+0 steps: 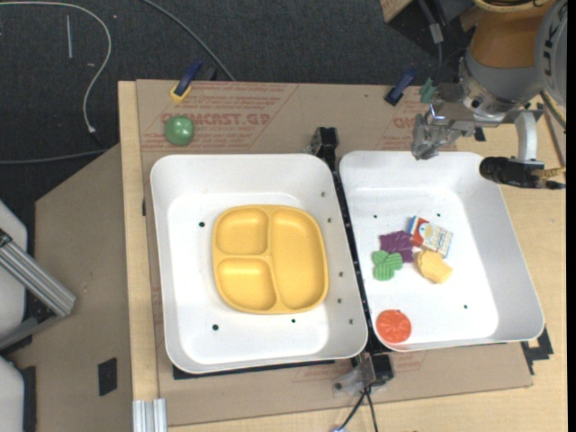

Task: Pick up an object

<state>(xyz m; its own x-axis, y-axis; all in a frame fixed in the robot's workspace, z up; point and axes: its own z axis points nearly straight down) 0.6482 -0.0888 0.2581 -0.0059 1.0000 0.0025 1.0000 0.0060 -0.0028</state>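
Grey gripper hangs above the right bin's far rim; finger spread cannot be determined. Purple toy and neighbouring pieces lie well below the fingers, untouched.

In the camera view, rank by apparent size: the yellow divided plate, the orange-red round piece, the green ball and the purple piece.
1. yellow divided plate, by far the largest.
2. orange-red round piece.
3. purple piece and green ball look about alike, so I won't rank them.
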